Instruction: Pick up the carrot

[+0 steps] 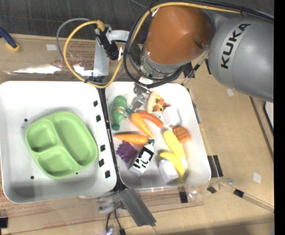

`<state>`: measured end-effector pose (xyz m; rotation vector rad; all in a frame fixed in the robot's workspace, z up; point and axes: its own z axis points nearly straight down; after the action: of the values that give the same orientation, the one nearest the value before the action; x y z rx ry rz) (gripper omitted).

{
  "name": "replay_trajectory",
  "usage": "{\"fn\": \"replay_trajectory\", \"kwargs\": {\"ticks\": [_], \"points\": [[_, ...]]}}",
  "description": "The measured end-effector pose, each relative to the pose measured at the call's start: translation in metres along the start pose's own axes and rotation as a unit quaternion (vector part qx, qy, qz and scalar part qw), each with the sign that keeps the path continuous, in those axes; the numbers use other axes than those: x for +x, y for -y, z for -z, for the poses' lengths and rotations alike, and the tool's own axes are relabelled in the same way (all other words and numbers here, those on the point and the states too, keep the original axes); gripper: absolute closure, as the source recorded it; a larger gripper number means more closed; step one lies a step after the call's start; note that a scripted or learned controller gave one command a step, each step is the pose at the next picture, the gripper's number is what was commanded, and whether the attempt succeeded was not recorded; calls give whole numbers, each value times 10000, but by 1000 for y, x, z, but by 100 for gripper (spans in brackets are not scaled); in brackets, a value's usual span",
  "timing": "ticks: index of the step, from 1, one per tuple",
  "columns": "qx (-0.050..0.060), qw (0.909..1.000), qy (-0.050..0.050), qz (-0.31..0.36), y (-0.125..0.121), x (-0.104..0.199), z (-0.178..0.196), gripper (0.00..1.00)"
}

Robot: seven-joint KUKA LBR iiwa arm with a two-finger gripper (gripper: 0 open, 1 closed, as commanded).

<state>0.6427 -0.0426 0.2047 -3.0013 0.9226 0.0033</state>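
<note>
Two bins: left bin (8,131) carries a green divided plate (60,143); right bin (194,131) is crowded with toy food.
Arm: the grey KUKA arm (240,53) sweeps in from three o'clock, its orange band over the right bin's twelve o'clock edge.
Gripper: the gripper (141,98) hangs at the bin's eleven o'clock corner, fingers a little apart with nothing between them.
Carrots: one carrot (141,123) lies just below the fingertips, toward five o'clock; a second carrot (131,138) lies lower, at six o'clock of the first.
Neighbours: green bottle (118,112) at nine o'clock of the upper carrot, pizza slice (155,103) at one o'clock, banana (174,148) at four o'clock.
Risk: tight quarters here! Coming straight down, the fingers could, I reckon, land on the bottle or the orange pepper beside the carrot. The carrot's slant could let it roll out of a pinch.
</note>
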Motion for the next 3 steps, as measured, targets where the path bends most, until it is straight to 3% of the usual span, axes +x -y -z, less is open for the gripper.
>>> {"fn": "replay_trajectory", "kwargs": {"ticks": [1, 2, 3], "points": [[-9, 9990, 7, 446, -17, 18, -13, 100], [13, 9875, -15, 1576, -21, 32, -12, 100], [14, 9803, -25, 1977, -62, 60, -11, 100]]}}
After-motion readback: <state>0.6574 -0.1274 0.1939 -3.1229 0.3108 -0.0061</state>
